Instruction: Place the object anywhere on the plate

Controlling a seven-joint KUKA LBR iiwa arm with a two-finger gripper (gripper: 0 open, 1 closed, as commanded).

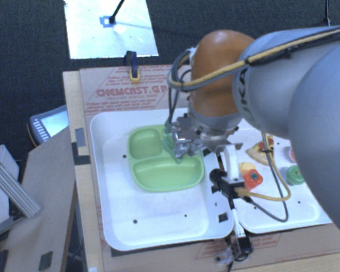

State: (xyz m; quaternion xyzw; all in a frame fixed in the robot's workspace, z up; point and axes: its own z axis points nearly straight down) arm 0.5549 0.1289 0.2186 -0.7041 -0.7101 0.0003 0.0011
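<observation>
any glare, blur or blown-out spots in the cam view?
Camera view: the nearby arm looks soft and blocks much of the right bin; the pale sheet at top is washed out; the green plate is evenly lit, without hard shadows.

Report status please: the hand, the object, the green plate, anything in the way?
Hand low over green plate, at its right rim. Object in it: cannot tell. Toys lie in right bin. Nothing blocking seen.

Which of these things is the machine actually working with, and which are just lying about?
For the job:
green plate in the left bin
the tool, over the plate's right edge

Lying about, all in the right bin:
red and orange toy
green round toy
flat orange and yellow piece
</observation>
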